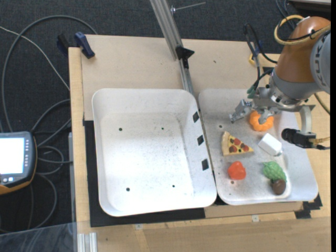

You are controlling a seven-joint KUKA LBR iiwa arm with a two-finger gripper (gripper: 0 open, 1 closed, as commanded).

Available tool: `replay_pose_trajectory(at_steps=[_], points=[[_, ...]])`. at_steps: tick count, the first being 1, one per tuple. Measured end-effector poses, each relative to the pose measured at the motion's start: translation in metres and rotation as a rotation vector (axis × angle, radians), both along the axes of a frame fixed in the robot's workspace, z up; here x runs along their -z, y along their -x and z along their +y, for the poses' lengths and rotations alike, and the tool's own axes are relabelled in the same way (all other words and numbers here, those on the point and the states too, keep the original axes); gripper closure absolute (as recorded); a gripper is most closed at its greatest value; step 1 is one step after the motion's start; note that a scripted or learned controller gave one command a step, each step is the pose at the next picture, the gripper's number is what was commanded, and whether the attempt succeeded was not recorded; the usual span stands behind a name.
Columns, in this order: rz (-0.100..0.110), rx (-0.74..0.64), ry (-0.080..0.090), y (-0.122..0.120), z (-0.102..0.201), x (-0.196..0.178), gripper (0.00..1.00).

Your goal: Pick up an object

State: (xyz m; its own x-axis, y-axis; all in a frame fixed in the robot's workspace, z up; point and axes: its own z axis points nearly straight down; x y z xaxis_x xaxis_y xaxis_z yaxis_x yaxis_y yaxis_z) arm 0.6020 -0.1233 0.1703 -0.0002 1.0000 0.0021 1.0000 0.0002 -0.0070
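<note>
Hand [252, 109] just above orange fruit [261, 121] — right bin [304, 177].

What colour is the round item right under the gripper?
Orange, lying in the right bin; seen from the overhead camera view.

Bench [131, 62]; two white bins [142, 151]

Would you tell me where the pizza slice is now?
The pizza slice lies in the right bin, left of the white block and above the red pepper.
</note>
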Motion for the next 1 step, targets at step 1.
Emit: replay_pose_trajectory(at_steps=[1], points=[[0.000,0.001,0.000,-0.0029,-0.0033,0.0442,0.00]])
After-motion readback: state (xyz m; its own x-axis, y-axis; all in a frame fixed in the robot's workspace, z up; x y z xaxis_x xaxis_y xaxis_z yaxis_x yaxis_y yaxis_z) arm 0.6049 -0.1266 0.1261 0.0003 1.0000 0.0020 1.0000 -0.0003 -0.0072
